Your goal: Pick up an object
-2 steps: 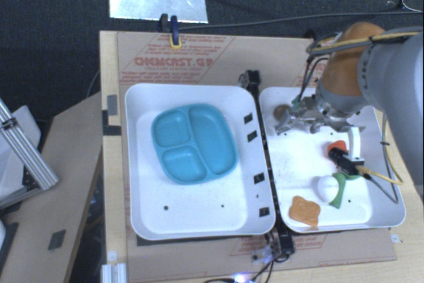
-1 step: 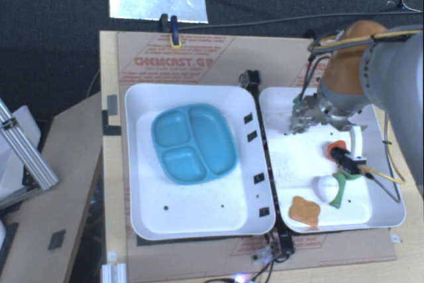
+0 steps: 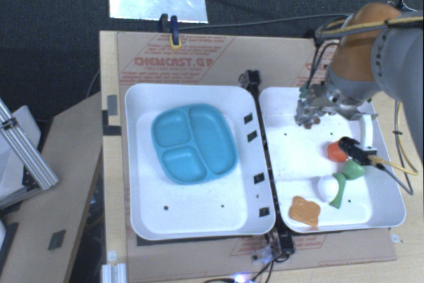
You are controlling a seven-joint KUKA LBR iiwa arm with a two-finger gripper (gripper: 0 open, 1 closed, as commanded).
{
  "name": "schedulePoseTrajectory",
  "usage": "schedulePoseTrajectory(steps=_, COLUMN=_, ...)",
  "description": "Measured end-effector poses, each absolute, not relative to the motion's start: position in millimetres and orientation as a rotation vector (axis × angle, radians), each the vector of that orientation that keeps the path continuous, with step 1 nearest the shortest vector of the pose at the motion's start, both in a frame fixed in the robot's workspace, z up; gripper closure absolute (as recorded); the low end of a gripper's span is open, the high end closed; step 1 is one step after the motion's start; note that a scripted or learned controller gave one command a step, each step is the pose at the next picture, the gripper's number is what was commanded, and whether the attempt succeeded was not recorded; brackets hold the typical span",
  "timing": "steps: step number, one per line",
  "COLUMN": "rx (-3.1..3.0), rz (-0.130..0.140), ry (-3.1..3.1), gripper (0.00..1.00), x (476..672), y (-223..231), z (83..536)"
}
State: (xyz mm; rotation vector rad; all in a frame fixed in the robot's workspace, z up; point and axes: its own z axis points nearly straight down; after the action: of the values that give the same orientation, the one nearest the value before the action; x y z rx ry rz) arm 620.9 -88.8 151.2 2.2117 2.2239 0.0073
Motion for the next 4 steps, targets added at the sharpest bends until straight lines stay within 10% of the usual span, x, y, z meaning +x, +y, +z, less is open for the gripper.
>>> schedulePoseTrajectory(steps=2, rx=2.210, rz=0.008, ry=2.224, gripper=1.00, x=615.4, y=-89, z=255)
schedulePoseTrajectory(steps=4, rx=2.212, rz=0.004, ry=2.232, gripper=1.00, x=584.1, y=17, z=249)
